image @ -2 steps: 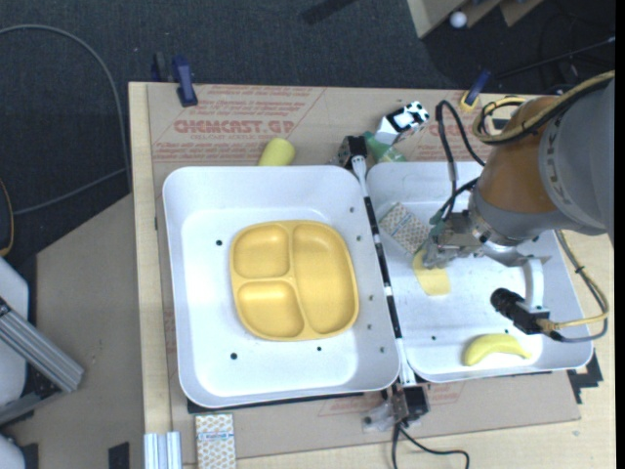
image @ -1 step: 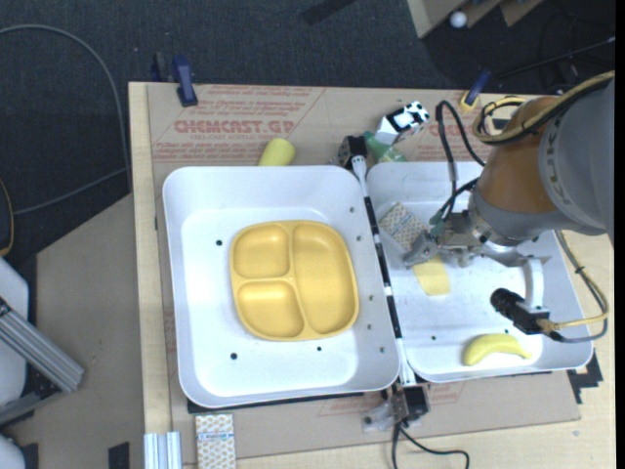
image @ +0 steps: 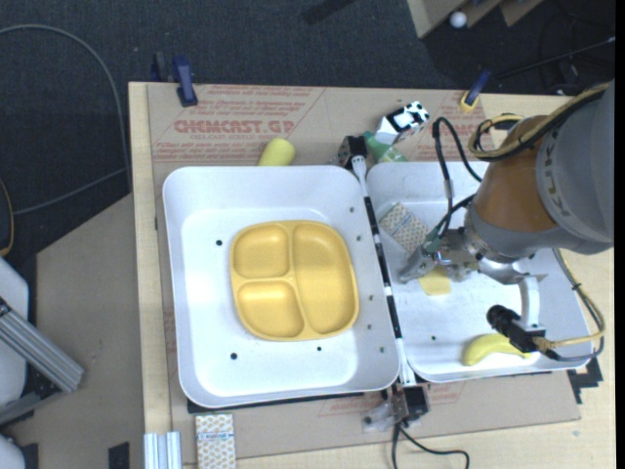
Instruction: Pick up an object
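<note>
**Hand low in the right bin**

The hand [image: 433,262] sits low in the right bin [image: 547,306], just above a small yellow block [image: 437,284]; whether it grips cannot be told. A banana [image: 488,350] lies nearer the front. The left bin [image: 195,291] holds a yellow divided plate [image: 293,279].

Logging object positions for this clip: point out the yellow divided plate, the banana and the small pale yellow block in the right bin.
yellow divided plate [image: 293,279], camera view, on the ridge where its compartments meet.
banana [image: 485,350], camera view, middle of its curved body.
small pale yellow block [image: 437,284], camera view, its top face.
</note>
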You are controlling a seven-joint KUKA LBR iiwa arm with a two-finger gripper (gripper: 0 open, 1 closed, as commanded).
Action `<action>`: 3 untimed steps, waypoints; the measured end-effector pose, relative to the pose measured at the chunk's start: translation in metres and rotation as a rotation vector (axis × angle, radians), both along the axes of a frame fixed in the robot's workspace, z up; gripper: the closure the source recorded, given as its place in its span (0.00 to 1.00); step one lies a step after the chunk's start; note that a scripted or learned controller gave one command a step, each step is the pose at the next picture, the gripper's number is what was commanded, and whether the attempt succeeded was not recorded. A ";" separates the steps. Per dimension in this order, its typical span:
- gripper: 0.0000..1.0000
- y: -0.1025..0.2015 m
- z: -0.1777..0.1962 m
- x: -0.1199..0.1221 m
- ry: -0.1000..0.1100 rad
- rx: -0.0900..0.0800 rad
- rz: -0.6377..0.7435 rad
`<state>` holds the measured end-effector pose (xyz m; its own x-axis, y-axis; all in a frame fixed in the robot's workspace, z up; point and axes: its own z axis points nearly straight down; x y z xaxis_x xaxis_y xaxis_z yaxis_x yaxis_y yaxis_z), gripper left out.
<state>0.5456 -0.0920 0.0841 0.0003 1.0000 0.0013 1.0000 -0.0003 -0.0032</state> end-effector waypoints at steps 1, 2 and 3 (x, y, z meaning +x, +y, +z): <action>1.00 0.000 0.011 0.001 -0.004 -0.001 0.000; 0.00 0.000 0.011 0.001 -0.004 -0.001 -0.001; 0.00 -0.014 0.000 -0.010 0.000 0.000 0.000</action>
